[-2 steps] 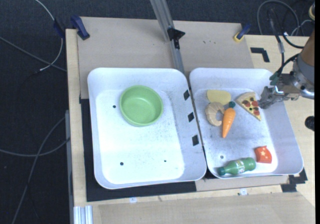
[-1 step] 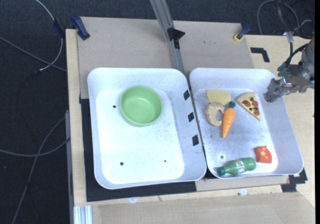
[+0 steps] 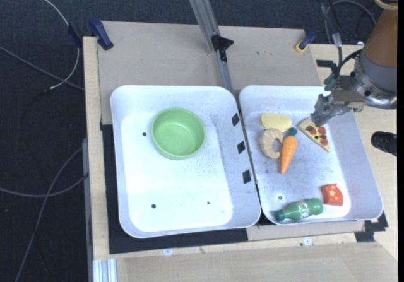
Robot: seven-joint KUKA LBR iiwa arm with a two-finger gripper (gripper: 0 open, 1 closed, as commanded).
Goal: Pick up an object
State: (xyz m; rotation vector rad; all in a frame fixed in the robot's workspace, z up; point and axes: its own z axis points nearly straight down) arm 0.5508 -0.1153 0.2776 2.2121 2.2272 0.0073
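The gripper (image 3: 320,117) hangs low over the right bin (image 3: 360,167), right at the upper end of the pizza slice (image 3: 315,134), and whether it is gripping anything I cannot tell from this angle. The slice is a flat wedge, crust end up under the tool, its long axis running down and to the right. Just left lies the carrot (image 3: 287,152), smooth orange, tapering downward, touching a beige ridged shell-like piece (image 3: 271,142) below a yellow wedge (image 3: 276,121). Well apart, near the front wall, a glossy green bottle (image 3: 300,210) lies sideways beside a red chunk (image 3: 332,194). A green bowl (image 3: 178,132) sits in the left bin (image 3: 126,167).
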